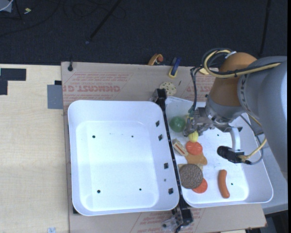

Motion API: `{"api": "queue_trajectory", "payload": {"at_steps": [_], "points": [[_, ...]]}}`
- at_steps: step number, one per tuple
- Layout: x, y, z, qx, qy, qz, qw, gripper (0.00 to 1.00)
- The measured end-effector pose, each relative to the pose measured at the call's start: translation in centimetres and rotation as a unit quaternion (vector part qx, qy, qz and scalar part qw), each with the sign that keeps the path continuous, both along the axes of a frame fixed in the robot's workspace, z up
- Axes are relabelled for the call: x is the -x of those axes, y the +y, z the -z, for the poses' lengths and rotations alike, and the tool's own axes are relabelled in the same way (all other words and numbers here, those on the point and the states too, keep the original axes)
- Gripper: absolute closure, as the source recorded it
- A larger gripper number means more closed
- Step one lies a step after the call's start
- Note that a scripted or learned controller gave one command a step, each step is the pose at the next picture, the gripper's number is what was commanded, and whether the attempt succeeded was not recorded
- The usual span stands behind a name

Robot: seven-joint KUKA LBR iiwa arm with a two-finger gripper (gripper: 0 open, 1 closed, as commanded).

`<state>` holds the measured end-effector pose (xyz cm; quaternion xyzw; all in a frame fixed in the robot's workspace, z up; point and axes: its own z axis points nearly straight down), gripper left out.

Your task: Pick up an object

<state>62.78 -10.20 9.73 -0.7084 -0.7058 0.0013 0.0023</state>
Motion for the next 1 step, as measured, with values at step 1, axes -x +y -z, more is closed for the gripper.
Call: {"api": "queue_trajectory", "payload": {"at_steps": [1], "points": [[-1.85,8.39,-9.68,-0.0006,-0.006,-0.006,1.0,1.0]]}}
